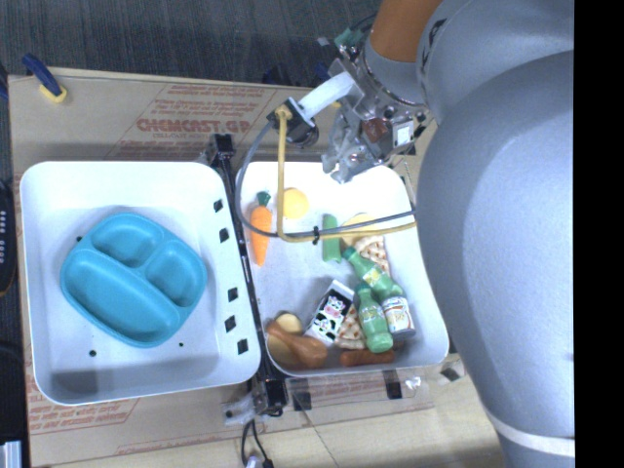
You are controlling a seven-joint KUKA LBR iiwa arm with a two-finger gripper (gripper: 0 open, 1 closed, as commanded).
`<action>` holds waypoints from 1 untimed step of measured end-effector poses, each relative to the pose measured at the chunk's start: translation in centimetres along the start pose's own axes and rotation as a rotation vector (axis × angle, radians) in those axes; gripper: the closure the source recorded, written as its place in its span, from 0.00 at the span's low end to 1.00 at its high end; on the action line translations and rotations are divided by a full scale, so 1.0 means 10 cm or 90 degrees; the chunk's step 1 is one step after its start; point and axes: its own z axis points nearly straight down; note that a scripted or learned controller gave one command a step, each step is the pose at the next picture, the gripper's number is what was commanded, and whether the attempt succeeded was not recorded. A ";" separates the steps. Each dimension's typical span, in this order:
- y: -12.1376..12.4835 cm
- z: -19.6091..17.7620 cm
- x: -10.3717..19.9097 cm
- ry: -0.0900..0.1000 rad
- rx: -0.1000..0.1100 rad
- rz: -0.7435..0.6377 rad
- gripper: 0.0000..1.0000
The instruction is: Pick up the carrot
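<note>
Seen from above at a slant, two shallow white bins are set side by side on a cardboard-covered counter.

The left bin is occupied by a blue divided plate, which lies slightly towards that bin's left side.

In the right bin, the carrot is found close to the left wall, in the half nearer the far edge of the counter; its green top is turned to the far edge and its orange tip towards the near edge. A yellow lemon lies just beside it on the right. Along the right and near sides of this bin other things are crowded together: two green bottles, a small can, a black-and-white milk carton, a cracker and bread rolls in the near left corner.

The grey arm with its orange band is seen reaching in from the right, and much of the right side is covered by it. The gripper hangs above the far edge of the right bin, near the carrot but apart from it. Whether the jaws are apart or together cannot be told. A yellow hose and a dark cable are looped from the wrist down across the right bin, passing between carrot and lemon.
</note>
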 end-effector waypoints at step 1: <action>-0.73 1.18 -0.28 -0.015 0.008 -0.091 1.00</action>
